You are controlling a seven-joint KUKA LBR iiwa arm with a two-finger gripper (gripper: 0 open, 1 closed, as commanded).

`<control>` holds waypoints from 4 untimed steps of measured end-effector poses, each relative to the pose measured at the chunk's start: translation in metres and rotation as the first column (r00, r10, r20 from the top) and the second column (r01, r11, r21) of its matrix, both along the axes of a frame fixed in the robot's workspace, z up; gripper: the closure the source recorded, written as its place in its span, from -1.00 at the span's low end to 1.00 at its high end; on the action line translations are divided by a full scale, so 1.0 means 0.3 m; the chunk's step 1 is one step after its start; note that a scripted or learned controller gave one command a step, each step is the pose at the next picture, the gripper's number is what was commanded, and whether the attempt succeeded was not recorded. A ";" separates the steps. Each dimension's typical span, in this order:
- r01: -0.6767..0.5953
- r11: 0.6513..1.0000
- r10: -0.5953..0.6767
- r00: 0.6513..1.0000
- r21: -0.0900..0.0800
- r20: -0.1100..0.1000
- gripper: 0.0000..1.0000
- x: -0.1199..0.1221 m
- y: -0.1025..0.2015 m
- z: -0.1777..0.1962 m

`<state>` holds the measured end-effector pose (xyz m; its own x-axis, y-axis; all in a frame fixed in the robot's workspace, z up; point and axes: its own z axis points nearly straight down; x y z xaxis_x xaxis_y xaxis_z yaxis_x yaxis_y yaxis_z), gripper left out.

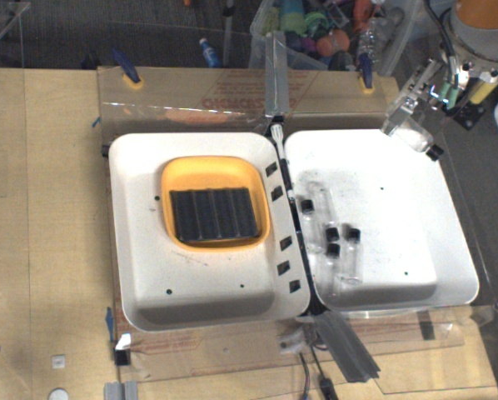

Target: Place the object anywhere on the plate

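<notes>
A yellow-orange plate (214, 172) sits in the left bin (132, 223). A black ridged rectangular object (213, 214) lies flat on the plate, covering most of its middle and front. My gripper (413, 137) hangs over the back right corner of the right bin (415, 215), far from the plate. It is open, and I see nothing between its fingers.
Several small clear pieces with black caps (336, 238) lie in the right bin near the divider (284, 215). A crate of colourful toys (332, 11) stands behind the bins. Blue clamps (129, 73) hold the back board.
</notes>
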<state>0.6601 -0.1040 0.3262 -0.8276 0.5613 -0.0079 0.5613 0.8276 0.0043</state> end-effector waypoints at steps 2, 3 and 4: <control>-0.410 0.912 0.410 0.912 -0.005 0.000 1.00 -0.039 -0.393 0.244; -0.670 0.742 0.670 0.742 -0.008 0.000 1.00 -0.015 -0.391 0.295; -0.871 0.491 0.871 0.491 -0.010 -0.002 1.00 0.028 -0.390 0.372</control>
